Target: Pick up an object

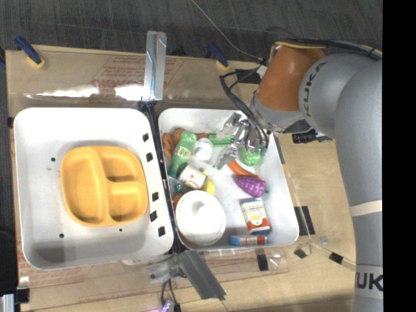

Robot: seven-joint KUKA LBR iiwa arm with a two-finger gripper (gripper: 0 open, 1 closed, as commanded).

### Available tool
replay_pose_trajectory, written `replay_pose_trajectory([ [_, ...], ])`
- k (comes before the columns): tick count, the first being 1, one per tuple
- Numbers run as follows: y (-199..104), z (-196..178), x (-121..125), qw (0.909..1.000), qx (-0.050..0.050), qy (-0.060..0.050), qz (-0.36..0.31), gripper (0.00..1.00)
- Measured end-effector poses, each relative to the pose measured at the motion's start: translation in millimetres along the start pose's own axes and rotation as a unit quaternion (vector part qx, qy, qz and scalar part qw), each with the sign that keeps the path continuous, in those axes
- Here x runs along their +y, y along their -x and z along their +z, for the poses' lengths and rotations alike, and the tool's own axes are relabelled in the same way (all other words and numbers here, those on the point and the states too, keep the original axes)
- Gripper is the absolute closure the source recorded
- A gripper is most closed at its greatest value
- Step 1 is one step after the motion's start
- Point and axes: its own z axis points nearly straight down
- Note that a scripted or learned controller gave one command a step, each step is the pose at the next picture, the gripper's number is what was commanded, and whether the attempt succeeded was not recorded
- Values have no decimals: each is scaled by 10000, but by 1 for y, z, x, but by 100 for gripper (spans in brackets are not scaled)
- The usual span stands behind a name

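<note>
Reaching into the right bin (284, 174), the end effector (242, 140) is recorded low among the clutter at the far end; its opening and any hold cannot be told. Candidates listed: green object (251, 156) touching it on the near side; orange piece (242, 169) and purple piece (251, 186) just beyond; green bottle (184, 149) to its left; white bowl (200, 216) well apart. A single item should be isolated, centred, then lifted straight.

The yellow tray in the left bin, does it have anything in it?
Empty. The yellow tray lies flat in the left bin, and its compartments show only bare yellow plastic.
</note>
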Motion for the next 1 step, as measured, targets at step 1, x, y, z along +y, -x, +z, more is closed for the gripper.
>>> replay_pose_trajectory([
  [1,0,0,0,10000,0,0,0,0],
])
